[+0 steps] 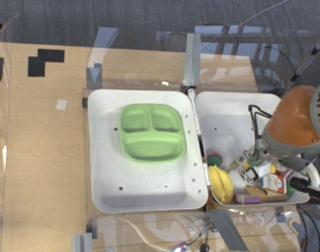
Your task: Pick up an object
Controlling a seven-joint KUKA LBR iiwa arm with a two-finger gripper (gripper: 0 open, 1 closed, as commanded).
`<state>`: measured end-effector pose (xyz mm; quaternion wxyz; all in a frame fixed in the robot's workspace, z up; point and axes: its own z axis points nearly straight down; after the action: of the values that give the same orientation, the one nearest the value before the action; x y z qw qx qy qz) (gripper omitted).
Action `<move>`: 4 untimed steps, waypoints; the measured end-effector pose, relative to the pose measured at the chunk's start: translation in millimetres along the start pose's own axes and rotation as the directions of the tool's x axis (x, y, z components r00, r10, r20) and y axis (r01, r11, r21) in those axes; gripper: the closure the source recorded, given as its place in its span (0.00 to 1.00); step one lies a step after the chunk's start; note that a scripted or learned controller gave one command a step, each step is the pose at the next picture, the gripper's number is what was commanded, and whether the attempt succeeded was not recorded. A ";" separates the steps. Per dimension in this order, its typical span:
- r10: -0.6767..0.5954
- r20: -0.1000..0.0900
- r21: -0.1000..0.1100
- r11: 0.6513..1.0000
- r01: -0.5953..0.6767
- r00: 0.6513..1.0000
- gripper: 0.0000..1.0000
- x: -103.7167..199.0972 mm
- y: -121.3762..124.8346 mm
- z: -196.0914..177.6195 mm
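Two white bins sit side by side. The gripper (250, 168) hangs low in the right bin (223, 114), just above a small carton (271, 182) and right of the bananas (221, 183). I cannot tell how wide it is.

Green divided plate (151, 132) in left bin (104, 193).

Sitting side by side on the bench: two white bins (99, 140). Lying in them: one green divided plate (151, 132), one banana bunch (221, 182), one small carton (271, 182), several smaller items too cluttered for counting.
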<state>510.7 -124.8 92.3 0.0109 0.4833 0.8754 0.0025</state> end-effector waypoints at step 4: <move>0.110 -0.006 0.003 0.994 -0.110 0.994 1.00 -37.3 94.1 4.2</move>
<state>610.3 -106.3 90.1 0.0071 0.5307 0.8475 0.0034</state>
